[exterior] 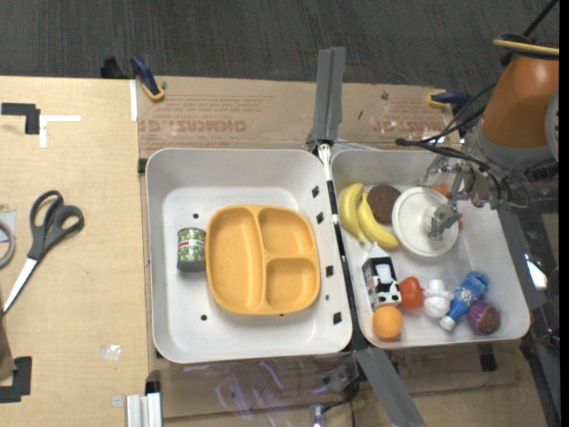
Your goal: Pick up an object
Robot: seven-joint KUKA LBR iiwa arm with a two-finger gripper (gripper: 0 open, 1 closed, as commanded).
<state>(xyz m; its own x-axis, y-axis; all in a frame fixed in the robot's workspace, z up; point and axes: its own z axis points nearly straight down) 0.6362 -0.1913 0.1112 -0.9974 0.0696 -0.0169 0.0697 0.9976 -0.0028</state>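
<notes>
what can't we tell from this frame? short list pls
- Gripper, camera view: small and blurred over the white bowl; finger state and any contact can't be judged.
- Green can: label too small to read.
- Black-and-white item: too small to identify.
- Brown round object: partly covered by the bowl and the bananas.
- Arm: cut off by the right edge.

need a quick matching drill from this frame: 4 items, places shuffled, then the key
Items:
1. green can
2. bananas
3. orange fruit
4. scissors

Places:
A. right bin, front edge, below the black-and-white box
B. on the bench left of both bins
C. left bin, against the yellow tray's left side
D. right bin, beside the brown round object

Pairs: 1-C, 2-D, 3-A, 4-B
</notes>
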